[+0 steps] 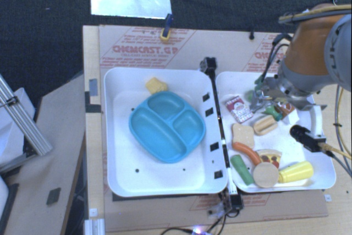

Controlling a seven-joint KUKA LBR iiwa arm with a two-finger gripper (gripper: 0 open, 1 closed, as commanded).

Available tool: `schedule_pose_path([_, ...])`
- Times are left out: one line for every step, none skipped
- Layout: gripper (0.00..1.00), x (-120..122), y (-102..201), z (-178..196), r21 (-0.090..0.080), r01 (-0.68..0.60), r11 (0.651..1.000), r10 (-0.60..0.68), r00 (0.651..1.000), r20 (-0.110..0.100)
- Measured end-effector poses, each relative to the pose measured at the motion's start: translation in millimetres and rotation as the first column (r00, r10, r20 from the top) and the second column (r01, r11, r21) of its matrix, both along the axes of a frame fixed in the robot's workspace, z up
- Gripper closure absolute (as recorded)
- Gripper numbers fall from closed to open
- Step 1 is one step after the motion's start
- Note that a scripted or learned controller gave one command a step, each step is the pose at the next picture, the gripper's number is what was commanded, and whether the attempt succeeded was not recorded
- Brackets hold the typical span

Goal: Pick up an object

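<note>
The right bin [329, 173] holds toy food: a red-and-white carton [238, 108], a hot dog bun [264, 125], a slice of bread [242, 133], an orange sausage [247, 152], a green piece [241, 169], a pizza slice [270, 158], a tan disc [265, 175] and a yellow piece [296, 171]. My gripper [264, 97] hangs low over the bin's upper part, just above the bun and right of the carton. The wrist hides its fingertips. A small red and green item [284, 109] lies beside it.
The left bin [118, 173] contains a blue divided plate [166, 125] and a small yellow block [156, 85] behind it. A black divider strip [215, 118] runs between the bins. The arm's grey and orange body [316, 52] looms over the right bin's far corner.
</note>
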State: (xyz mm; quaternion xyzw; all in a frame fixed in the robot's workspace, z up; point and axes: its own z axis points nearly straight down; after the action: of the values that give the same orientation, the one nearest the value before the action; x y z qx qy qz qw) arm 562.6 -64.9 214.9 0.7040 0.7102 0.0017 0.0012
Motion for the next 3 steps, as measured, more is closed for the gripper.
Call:
schedule_pose_path([1.0,21.9,60.6,4.3,0.001,-0.001,1.0,0.001,1.0,0.001])
schedule_pose_path([1.0,44.7,104.2,16.5,0.001,0.002,1.0,-0.002,1.0,0.0])
schedule_pose_path([1.0,51.2,147.9,1.4,0.0,0.002,1.0,-0.002,1.0,-0.001])
